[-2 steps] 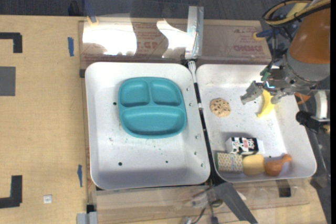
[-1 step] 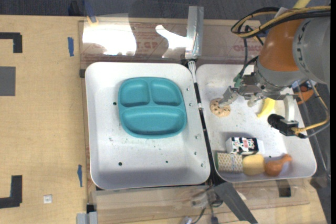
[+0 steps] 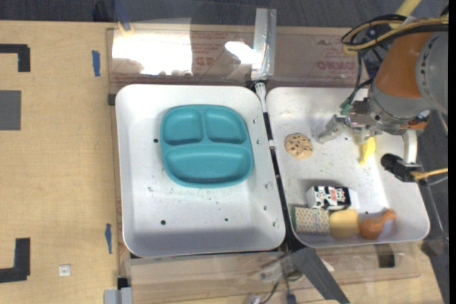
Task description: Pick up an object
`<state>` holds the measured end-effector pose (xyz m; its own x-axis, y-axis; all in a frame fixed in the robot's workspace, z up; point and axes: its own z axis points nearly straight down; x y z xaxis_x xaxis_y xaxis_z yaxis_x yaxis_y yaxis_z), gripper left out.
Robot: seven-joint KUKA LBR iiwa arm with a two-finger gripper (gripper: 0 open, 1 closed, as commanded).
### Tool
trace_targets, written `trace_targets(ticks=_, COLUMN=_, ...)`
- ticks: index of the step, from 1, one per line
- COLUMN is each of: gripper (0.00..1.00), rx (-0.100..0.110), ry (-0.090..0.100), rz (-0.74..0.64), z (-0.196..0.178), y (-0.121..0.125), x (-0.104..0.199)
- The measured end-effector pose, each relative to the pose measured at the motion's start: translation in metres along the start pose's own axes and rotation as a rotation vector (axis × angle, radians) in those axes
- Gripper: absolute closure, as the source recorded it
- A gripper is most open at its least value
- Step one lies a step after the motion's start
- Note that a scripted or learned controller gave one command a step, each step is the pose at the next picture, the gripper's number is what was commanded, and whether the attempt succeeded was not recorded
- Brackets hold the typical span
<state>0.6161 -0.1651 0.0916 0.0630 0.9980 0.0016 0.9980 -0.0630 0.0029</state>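
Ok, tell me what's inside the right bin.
The right bin holds a cookie, a yellow piece, a black-and-white carton, a tan block and an orange toy. The arm covers the far right corner.

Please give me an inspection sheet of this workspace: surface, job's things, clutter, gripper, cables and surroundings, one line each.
Surface: two shallow white bins side by side, left bin and right bin, on a wooden bench.
Job's things: in the right bin, a cookie, a yellow piece, a black and white carton, a tan block, an orange toy.
Clutter: a teal divided plate in the left bin.
Gripper: gripper low over the right bin, beside the cookie; finger state unclear.
Cables: yellow and black cables looped above the arm.
Surroundings: clear plastic sheet behind the bins; blue tape marks on the bench.
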Motion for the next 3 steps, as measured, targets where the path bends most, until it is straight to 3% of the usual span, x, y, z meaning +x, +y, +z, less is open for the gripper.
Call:
trace_targets(ticks=1, gripper=0.00, rx=-0.003, ry=-0.004, rz=-0.139, z=-0.028, y=0.033, x=-0.030)
trace_targets(ticks=2, gripper=0.00, rx=-0.001, ry=-0.001, rz=-0.047, z=-0.060, y=0.022, x=-0.002)
trace_targets(ticks=3, gripper=0.00, rx=-0.001, ry=0.006, rz=-0.139, z=-0.003, y=0.015, x=-0.042)
